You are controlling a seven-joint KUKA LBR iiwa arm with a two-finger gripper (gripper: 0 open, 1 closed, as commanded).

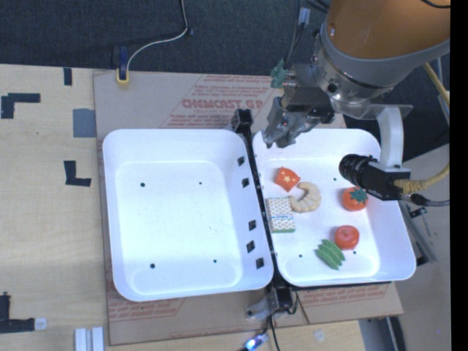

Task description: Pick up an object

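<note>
Camera view:
- Desk (44, 196): light wood surface with a cardboard sheet under two white bins set side by side.
- Left bin (175, 218): shallow, white, a few dark dots on its floor.
- Right bin (322, 148): holds all the loose items.
- Tool (281, 134): hangs over the right bin's 11 o'clock corner, near the divider; whether it is open or closed I cannot tell, and nothing is seen in it.
- Red block (287, 178): closest item to the tool, at about 6 o'clock from it.
- Tan curved piece (307, 196): touching or just beside the block, at its 4 o'clock.
- Speckled box (281, 215): near the divider, at 6 o'clock from the block.
- Two red round items (355, 199) (346, 236) and green item (330, 254): toward the bin's 4 o'clock side.
- Handling note, a judgement: the red block looks the shortest reach; descend squarely, keep clear of the divider and the tan piece, and close only once the block sits between the tips.
</note>
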